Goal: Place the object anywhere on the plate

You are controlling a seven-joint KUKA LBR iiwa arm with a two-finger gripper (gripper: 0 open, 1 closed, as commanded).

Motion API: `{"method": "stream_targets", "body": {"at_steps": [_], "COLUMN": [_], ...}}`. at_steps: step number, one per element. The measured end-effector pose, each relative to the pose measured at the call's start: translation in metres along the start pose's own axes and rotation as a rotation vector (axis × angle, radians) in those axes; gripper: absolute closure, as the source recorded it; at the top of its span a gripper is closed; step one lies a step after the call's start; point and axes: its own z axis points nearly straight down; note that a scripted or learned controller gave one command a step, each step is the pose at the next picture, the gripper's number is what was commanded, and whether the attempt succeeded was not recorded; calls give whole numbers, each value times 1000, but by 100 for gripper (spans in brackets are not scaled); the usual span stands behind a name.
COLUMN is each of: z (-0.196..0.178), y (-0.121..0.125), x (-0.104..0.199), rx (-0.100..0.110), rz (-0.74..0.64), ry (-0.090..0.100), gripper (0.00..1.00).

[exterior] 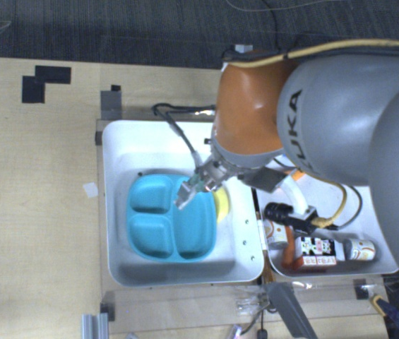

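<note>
**Hidden and unclear parts**

The right bin (pixel 368 260) is covered for the most part by the arm (pixel 340 104), which is cut off by the right edge. The yellow object (pixel 222 203) is partly hidden behind the hand (pixel 187 195). The state of the hand cannot be told. The labels of the bottles (pixel 319 249) are too small to be read.

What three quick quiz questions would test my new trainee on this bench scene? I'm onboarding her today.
1. True or false: the blue divided plate lies in the left bin.
2. Which colour is the object peeking out at the plate's right edge: A red, B yellow, C green?
3. Fill in: the claw hangs over the plate's upper ____ compartment.

Key: 1 true; 2 B; 3 right.
</note>
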Motion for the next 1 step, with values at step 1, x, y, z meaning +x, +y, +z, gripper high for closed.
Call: {"method": "stream_targets", "body": {"at_steps": [1], "z": [-11], "y": [1], "x": [-2], "rx": [-6], "rz": [1], "ry": [-2], "gripper": [100]}}
